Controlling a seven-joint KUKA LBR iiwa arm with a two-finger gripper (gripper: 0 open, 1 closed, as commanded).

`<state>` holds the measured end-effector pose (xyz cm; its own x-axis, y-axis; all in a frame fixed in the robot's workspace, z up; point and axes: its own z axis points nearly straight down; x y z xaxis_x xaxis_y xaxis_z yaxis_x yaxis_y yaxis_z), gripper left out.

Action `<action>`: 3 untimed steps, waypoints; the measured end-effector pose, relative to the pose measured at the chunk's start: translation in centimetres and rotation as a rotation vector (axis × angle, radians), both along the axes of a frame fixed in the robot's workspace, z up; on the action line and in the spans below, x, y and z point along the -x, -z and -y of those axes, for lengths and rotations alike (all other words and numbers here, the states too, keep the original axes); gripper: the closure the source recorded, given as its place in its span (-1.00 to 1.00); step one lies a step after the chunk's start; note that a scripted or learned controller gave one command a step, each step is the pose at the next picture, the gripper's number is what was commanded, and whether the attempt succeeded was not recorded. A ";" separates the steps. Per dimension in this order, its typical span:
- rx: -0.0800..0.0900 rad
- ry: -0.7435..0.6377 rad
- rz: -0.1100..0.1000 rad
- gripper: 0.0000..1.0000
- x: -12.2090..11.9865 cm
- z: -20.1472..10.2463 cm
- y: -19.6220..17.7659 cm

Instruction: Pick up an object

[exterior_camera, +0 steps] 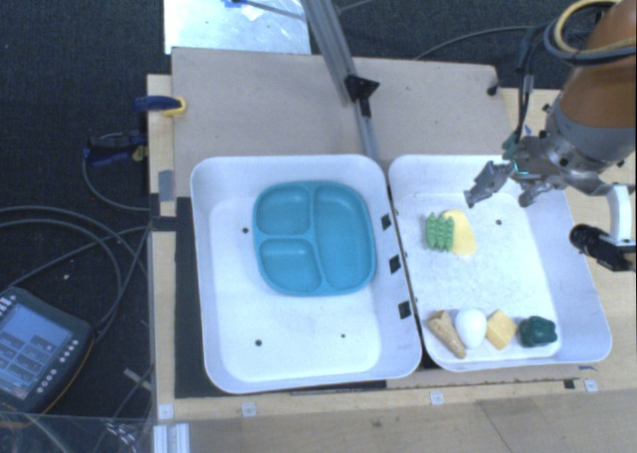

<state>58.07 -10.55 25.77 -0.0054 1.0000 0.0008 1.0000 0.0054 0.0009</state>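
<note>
Camera view: the end effector point(506, 185) is positioned over the upper right part of the right bin point(577, 272), carried by the grey arm with its orange band point(603, 71) entering from the right. Its two fingers point(486, 185) are spread apart, with nothing between them.

The nearest candidate objects lie below and to the left of the end effector, near but not touching it: a green ridged piece point(437, 231) lies directly against a yellow rounded piece point(460, 233), both on the bin floor near the bin's left wall. No object stands between the end effector and this pair.

Further away, along the bottom edge of the same bin, four items lie in a row: a tan cone-shaped piece point(445, 331), a white egg-shaped piece point(471, 327), a yellow-orange block point(500, 330) and a dark green lump point(537, 332). The first three touch or nearly touch each other; the dark green lump lies just beside the block.

The left bin point(224, 341) holds a blue divided plate point(313, 238) with three compartments, well apart from the end effector. Both bins rest on the table point(259, 103). A grey pole point(328, 23) slants down to the table above the gap between the bins. A blue-and-yellow clamp point(161, 104) grips the table's left edge, and a handheld control pendant point(35, 346) lies on the floor at lower left among cables.
</note>
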 end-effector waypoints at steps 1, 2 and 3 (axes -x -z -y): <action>0.000 0.002 0.001 -1.00 0.0 0.0 0.0; 0.000 0.005 -0.005 -1.00 -0.5 0.6 5.8; 0.001 0.005 -0.004 -1.00 -1.3 0.7 10.4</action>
